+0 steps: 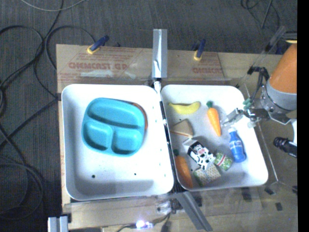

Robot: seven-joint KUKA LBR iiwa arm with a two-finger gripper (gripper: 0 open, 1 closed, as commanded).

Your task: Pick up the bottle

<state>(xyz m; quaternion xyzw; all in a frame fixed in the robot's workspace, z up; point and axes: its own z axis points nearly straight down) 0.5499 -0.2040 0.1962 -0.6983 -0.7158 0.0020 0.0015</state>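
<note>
Bottle (236,146) in right bin (251,178)

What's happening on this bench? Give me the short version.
A grey arm with an orange band reaches in from the right, its pincer hovering just above the blue bottle in the right bin. The bottle lies on the bin floor, not lifted, beside a carrot, a banana and other small items. The left bin holds a blue divided tray.
</note>
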